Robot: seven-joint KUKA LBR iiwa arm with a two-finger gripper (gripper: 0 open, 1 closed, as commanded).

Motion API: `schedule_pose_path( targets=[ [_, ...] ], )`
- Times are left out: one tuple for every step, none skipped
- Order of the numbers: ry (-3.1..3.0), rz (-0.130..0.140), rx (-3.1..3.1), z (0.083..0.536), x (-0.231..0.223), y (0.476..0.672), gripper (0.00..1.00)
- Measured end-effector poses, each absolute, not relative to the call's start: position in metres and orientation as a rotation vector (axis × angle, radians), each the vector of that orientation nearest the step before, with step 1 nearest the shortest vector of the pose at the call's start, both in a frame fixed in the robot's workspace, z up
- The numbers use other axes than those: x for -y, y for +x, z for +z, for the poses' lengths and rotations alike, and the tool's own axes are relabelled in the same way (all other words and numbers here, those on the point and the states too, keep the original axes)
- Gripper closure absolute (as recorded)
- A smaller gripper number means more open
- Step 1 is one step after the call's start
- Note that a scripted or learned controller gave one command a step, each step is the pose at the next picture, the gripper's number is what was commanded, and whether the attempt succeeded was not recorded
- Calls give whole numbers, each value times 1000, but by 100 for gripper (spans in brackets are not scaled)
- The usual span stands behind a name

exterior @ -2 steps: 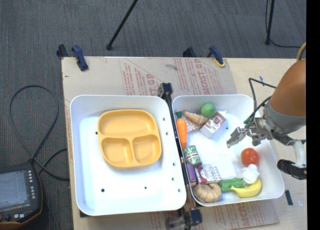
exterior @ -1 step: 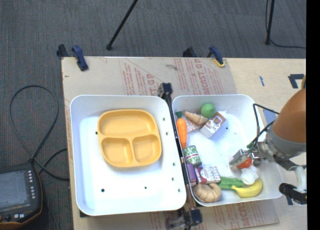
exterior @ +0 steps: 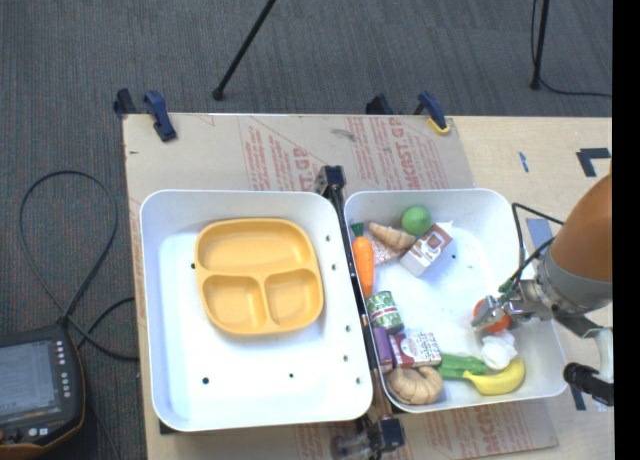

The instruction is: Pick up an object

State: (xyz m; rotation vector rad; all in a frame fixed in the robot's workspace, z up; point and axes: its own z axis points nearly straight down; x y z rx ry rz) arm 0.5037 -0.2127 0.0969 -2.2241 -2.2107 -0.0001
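The pincer (exterior: 497,314) is down in the right bin (exterior: 470,200), at its right side, beside a small red object (exterior: 494,322) and a white object (exterior: 498,352); its state cannot be determined. A banana (exterior: 500,379) lies near the bin's near right corner. The left bin (exterior: 165,368) on the desk (exterior: 250,148) contains a yellow divided plate (exterior: 260,274).

Dark grey carpet floor (exterior: 100,38) surrounds the wooden bench (exterior: 260,148).
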Motion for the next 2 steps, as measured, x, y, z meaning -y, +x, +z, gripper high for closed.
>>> schedule_pose_path(
  targets=[
    [-2221, -2, 2224, 249, 169, 509, 100],
    [-2218, -1, 2223, 247, 84, 515, 100]
  ],
)
